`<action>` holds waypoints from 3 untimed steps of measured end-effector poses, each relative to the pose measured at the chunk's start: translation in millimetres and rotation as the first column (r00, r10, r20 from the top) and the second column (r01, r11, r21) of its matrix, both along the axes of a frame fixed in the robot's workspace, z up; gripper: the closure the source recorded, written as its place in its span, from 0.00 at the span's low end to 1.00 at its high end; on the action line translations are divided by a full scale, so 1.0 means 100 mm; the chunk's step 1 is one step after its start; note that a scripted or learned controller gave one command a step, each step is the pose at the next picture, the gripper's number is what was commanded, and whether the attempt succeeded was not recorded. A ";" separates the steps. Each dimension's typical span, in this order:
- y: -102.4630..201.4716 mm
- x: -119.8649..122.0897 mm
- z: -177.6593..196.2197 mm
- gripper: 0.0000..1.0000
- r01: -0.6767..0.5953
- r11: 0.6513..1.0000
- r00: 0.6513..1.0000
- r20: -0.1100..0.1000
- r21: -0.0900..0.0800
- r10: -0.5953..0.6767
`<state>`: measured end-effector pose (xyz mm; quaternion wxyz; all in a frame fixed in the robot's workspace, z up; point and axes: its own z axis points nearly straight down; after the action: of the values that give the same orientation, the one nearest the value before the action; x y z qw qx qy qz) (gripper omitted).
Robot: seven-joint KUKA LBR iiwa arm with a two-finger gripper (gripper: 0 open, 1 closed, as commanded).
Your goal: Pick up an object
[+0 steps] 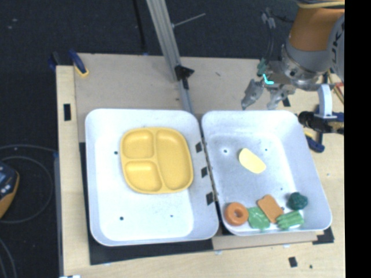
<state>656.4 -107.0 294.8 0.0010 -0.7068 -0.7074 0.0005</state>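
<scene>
The bench (133,80) carried two shallow white bins side by side. The left bin (104,213) held a yellow divided plate (156,160) with three compartments, lying flat near the bin's middle. The right bin (290,132) held six small items: a pale yellow piece (252,160) lay alone near the centre, while the others were gathered along the near edge. From left to right these were an orange ring (236,213), a light green piece (258,219), a brown block (269,207) touching that green piece, a second green piece (290,219), and a dark green lump (298,201) just beyond it, close to the right wall.

The arm (316,22) reached in from the right, its orange band visible above the wrist. The gripper (264,95) hung above the far rim of the right bin, well apart from every item. Its two fingers stood spread, with a clear gap between them, and nothing lay in that gap. A slanted metal pole (164,33) rose behind the bins.
</scene>
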 end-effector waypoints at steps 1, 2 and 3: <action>0.00 0.01 0.02 0.00 0.000 1.000 1.000 0.004 0.000 0.000; 0.04 0.01 -0.60 0.00 -0.001 1.000 1.000 -0.002 -0.002 0.001; 0.03 0.01 -1.02 0.00 0.001 1.000 1.000 0.000 -0.003 -0.001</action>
<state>657.7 -104.5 192.6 0.0000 -0.7071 -0.7071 0.0014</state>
